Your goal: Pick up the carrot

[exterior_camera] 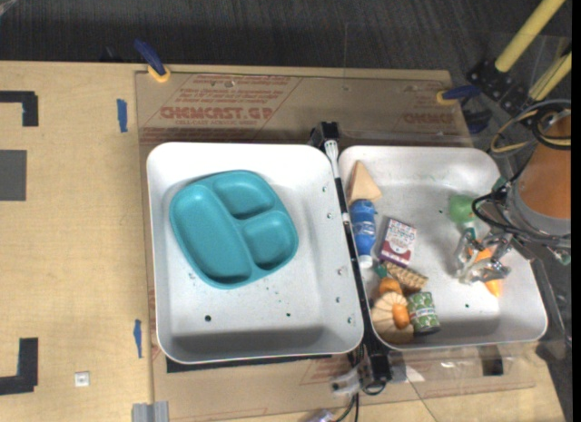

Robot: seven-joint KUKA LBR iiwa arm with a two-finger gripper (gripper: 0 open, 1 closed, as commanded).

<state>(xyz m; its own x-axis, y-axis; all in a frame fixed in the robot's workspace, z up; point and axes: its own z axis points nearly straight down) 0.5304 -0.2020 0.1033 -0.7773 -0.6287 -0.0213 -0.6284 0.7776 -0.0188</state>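
Observation:
The carrot (493, 287) is a small orange piece near the right wall of the right bin (436, 168). Only bits of it show, at the gripper's lower right and just under the gripper's metal parts. My gripper (478, 260) hangs low over that spot, directly on top of the carrot, with the arm's orange band (550, 184) above it to the right. I cannot tell whether the carrot is held.
A green object (462, 207) lies just behind the gripper. The right bin's left half holds a tan wedge (362, 181), a blue bottle (363, 226), a red-and-white packet (398, 240), a green can (423, 312) and bread-like items (391, 307). A teal divided plate (234, 226) sits in the left bin (272, 320).

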